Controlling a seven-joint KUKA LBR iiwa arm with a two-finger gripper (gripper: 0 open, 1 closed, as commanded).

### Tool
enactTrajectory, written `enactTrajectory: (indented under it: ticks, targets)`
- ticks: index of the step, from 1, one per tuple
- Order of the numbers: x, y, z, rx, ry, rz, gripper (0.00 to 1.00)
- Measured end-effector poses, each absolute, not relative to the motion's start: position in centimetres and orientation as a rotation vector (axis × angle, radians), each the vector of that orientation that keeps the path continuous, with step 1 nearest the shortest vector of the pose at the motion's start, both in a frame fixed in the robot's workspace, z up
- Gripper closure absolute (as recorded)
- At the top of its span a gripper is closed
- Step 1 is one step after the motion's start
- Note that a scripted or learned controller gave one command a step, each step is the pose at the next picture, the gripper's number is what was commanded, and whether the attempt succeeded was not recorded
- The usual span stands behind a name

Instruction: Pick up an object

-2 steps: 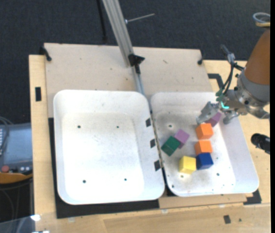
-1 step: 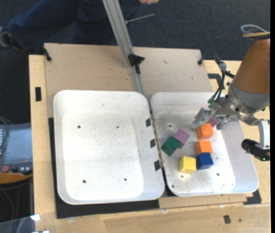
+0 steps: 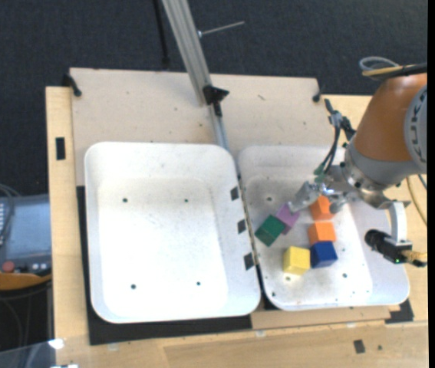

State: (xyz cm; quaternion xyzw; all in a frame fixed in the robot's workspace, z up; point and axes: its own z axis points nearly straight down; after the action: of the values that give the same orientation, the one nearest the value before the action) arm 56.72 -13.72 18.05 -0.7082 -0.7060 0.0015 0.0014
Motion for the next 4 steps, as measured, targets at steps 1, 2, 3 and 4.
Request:
enactTrajectory:
  ticks: [1,2,3,4]
  targets:
    - [56.6,-13.8,13.9,-2.222,-2.22,0.003,0.0]
    - [56.7,-14.0,15.2,-2.233,-2.219,-0.004,1.0]
    - [56.4,-14.8,19.9,-2.229,-2.222,-0.004,1.0]
    - [56.6,-15.0,25.3,-2.224,-2.229,-0.006,1.0]
